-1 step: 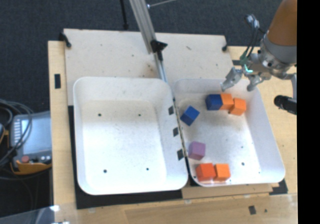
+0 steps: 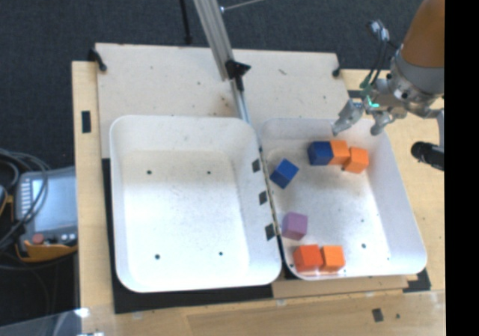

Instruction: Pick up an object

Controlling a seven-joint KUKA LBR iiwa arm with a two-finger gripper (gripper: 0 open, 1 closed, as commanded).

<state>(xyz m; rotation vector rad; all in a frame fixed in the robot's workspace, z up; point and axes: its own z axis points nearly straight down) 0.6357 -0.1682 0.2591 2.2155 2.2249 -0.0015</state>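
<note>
Hand (image 2: 362, 121): we saw it spread wide, grasping nothing, poised above the right bin (image 2: 400, 200).
Likely target: we guessed the orange cubes (image 2: 350, 156) beside a blue cube (image 2: 320, 153).

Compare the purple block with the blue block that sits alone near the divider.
The purple block is pale violet; the lone blue block is deep blue. The purple one lies nearer the bin's front, the blue one further back. The blue one sits turned diamond-wise, the purple one squarer. Both are small cubes, touching nothing, in the right bin.

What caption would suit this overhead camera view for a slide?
Open claw poised above the right bin of coloured blocks, nearest an orange pair and a blue block.
</note>
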